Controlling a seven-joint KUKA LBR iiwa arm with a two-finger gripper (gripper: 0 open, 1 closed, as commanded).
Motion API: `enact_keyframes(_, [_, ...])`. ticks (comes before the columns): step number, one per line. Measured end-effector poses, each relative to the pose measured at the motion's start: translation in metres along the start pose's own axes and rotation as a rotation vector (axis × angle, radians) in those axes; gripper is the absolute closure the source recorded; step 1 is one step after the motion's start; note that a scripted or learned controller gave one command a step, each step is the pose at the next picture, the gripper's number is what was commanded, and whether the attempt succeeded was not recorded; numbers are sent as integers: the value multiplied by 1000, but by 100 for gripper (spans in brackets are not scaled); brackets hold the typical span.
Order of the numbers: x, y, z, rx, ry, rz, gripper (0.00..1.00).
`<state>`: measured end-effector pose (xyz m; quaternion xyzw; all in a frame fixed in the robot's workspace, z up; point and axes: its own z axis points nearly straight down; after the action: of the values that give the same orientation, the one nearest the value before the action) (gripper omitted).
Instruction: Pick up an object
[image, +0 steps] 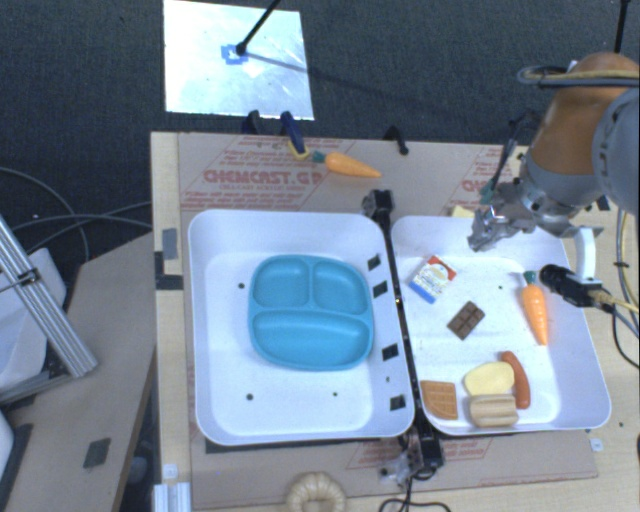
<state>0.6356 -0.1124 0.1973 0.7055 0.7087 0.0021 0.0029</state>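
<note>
Gripper (487, 232) above right bin (590, 400) back edge, finger spread unclear; red "CHEMCAST" print on board (250, 175).

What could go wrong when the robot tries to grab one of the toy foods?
1. The toast, sausage, bread roll and cracker are packed close together, so the gripper might bump or drag a neighbour.
2. The chocolate lies flat, so the fingers may slide over it.
3. The carrot lies beside a black part of the arm, which could knock it.
</note>
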Motion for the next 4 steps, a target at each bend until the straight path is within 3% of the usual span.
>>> enact_keyframes(1, [0, 2, -29, 1, 1, -1, 100])
enact_keyframes(3, [100, -3, -19, 5, 3, -5, 100])
enact_keyframes(4, [116, -12, -34, 5, 2, -2, 100])
